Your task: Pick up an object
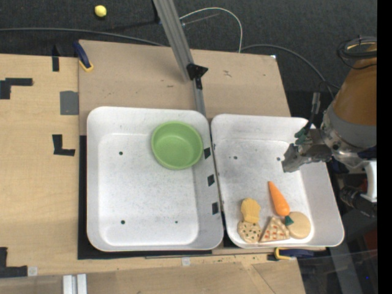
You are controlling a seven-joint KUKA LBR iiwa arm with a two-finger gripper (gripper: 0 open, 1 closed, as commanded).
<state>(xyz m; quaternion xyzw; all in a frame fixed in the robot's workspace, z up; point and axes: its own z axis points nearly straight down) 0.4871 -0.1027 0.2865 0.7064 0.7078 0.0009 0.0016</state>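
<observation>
Lying below the pincer: a carrot.

The arm is a thick rounded body, with a broad orange band and pale grey casing below it toward the wrist. From that grey wrist a darker, blocky gripper of grey and black metal juts out, with a small green part on top and thin dark cables running along it. A white part shows just below the wrist.
</observation>
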